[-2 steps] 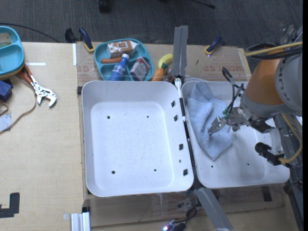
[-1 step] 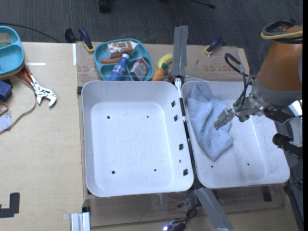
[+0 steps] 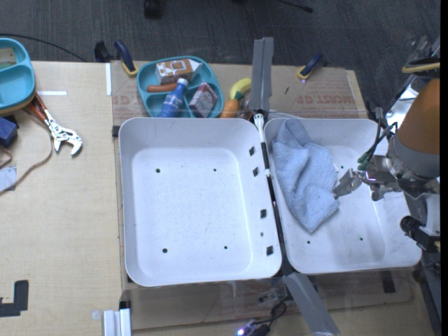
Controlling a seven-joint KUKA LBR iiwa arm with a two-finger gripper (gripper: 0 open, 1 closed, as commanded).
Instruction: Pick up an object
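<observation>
Right of centre in the frame, I see the blue cloth (image 3: 304, 182) crumpled in the right bin (image 3: 364, 254); soft, light, I'd pinch its raised fold. My gripper (image 3: 348, 183) looks spread beside it.

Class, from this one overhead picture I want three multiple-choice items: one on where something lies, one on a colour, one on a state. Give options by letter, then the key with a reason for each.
1. Where does the cloth lie?
A. in the left bin
B. in the right bin
C. on the bench beside the wrench

2. What colour is the tray behind the bins?
A. teal blue
B. red
C. black

3. How does the cloth lie?
A. folded into a neat square
B. rolled into a tight tube
C. crumpled in a loose heap

Key:
1 B, it rests against that bin's left wall.
2 A, its rim is teal blue.
3 C, its folds are uneven and bunched.
</observation>
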